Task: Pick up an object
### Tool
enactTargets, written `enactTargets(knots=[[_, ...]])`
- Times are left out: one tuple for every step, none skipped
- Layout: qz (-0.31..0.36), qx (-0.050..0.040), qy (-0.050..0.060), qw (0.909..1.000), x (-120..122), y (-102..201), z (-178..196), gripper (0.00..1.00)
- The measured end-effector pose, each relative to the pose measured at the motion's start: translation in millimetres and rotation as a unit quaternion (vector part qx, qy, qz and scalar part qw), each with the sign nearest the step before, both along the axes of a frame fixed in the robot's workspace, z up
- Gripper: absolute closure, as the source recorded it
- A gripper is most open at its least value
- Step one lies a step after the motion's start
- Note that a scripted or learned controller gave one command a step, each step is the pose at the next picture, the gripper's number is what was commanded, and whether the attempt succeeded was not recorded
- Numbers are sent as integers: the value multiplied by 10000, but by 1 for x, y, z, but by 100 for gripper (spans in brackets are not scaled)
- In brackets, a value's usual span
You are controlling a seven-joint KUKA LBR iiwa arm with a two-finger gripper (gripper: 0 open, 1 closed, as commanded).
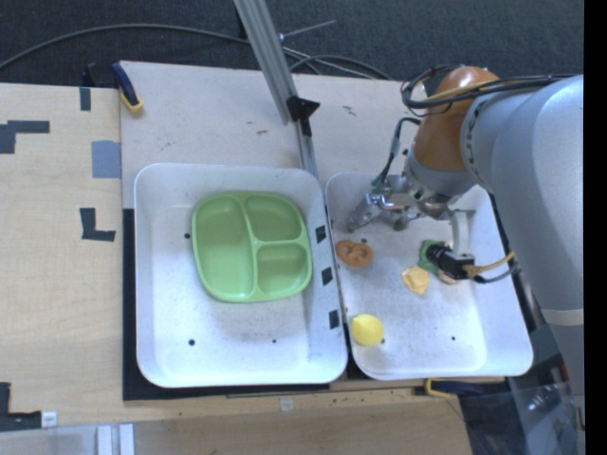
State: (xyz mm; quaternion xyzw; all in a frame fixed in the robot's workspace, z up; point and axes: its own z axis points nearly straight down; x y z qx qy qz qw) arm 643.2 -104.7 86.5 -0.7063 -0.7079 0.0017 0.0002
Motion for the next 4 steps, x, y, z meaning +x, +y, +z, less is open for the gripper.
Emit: enactTargets(knots=[[9,9,-1,10000,0,1,12,100],[1,12,-30,10000,5,7,57,100],[-1,9,-37,10000,9,9,120,100],[-1,10,-31,10000,10,9,160,100]])
